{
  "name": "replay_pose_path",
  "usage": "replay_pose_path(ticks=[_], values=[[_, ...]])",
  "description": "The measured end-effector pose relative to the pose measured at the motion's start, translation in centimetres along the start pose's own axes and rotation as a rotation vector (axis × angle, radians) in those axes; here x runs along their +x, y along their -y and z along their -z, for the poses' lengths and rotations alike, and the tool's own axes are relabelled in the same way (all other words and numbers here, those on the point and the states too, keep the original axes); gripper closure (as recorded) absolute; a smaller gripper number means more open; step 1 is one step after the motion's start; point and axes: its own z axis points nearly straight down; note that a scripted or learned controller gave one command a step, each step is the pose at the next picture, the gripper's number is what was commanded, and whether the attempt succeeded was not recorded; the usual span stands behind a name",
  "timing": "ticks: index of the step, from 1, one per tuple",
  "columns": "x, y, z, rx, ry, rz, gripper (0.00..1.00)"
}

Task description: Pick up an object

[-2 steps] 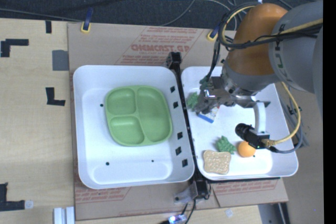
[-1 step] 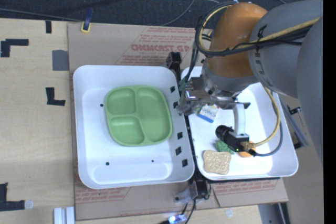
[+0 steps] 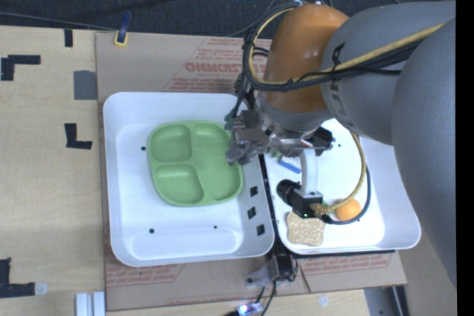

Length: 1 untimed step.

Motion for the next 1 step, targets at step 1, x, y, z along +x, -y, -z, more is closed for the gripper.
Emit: replay_pose_path(ticks=[1], values=[[-0.15,-0.01,-0.01,0.0,0.001,-0.002,0.0]])
